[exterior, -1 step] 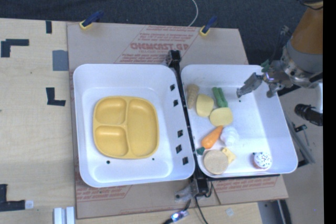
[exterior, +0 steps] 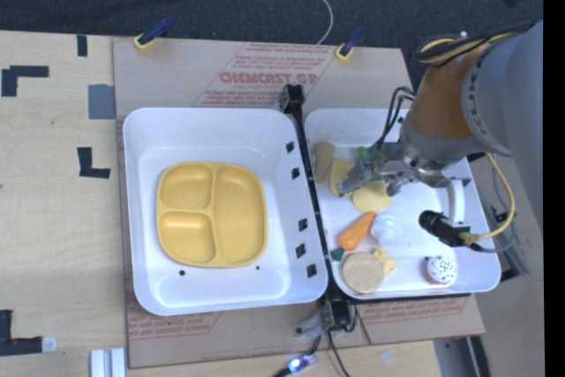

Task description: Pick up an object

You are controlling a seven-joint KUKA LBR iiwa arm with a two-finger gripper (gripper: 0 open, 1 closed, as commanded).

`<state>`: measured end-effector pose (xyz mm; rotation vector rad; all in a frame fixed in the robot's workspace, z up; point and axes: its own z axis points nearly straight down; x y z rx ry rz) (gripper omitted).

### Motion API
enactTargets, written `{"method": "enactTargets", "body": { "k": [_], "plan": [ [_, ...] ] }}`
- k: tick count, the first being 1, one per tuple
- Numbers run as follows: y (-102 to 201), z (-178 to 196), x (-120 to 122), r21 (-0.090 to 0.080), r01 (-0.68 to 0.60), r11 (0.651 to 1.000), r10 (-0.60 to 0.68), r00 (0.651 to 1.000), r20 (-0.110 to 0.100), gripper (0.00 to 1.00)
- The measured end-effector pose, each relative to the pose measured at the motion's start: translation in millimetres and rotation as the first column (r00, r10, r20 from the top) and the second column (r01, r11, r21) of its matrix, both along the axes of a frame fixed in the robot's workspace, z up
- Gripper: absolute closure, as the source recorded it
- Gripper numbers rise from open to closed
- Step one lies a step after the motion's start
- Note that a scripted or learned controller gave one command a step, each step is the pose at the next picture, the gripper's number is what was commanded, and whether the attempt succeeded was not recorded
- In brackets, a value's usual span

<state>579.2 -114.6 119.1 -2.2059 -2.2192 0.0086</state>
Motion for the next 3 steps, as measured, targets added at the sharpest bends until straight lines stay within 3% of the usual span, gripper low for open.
{"method": "enactTargets", "body": {
  "k": [1,2,3],
  "plan": [
    [20.9,-36.3,-27.6,-0.006,0.005,1.000,-0.004,1.000,0.012,0.00],
    [19.5,-23.8,-26.1,-0.007,0.005,1.000,-0.005,1.000,0.013,1.00],
    [100.4,71.7,59.9,-0.004,-0.006,1.000,0.006,1.000,0.026,1.00]
  ]
}}
